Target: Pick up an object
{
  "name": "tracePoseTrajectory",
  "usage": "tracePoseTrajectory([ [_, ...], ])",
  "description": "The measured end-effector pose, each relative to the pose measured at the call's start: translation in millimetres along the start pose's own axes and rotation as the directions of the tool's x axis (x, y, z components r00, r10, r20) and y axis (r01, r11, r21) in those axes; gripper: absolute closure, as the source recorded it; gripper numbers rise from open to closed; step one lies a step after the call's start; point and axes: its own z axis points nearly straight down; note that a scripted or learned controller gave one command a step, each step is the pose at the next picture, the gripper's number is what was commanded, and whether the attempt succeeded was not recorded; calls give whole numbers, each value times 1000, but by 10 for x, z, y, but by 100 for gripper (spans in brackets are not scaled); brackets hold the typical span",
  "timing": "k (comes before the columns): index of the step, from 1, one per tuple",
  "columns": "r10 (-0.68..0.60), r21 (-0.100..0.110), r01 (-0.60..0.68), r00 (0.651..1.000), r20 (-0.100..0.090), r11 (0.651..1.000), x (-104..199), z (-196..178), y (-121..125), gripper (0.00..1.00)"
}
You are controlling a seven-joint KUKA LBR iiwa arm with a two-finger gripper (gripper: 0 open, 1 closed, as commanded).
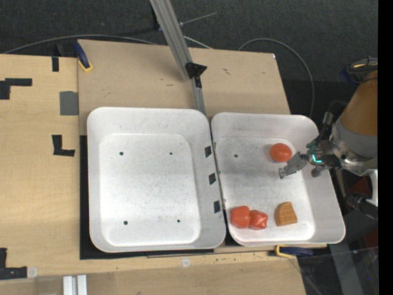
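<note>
Right-hand white bin is noted: orange ball lies just left of the gripper, whose empty fingers are seen spread.

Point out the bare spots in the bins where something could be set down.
The left bin offers bare floor. In the right bin, the left half is free. Crowded: its front edge, with red pieces and tan block, and by the orange ball.

Two shallow white plastic bins, the left bin and the right bin, are finely speckled with dark flecks. In the right one lie a round orange-red ball, a lumpy red piece and a tan-orange block. The table is pale brown wood with black tape marks.
</note>
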Motion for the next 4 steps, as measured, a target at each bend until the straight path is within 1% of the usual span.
tracePoseTrajectory([
  [1, -2, -5, 2, 1000, 1, 1000, 1, -24, 10, 0],
  [2, 0, 1, 0, 1000, 0, 1000, -55, 539, -76, 0],
  [3, -1, 1, 1, 1000, 0, 1000, 24, 1158, -69, 0],
  [4, 0, -6, 0, 1000, 3, 1000, 22, 1169, -69, 0],
])
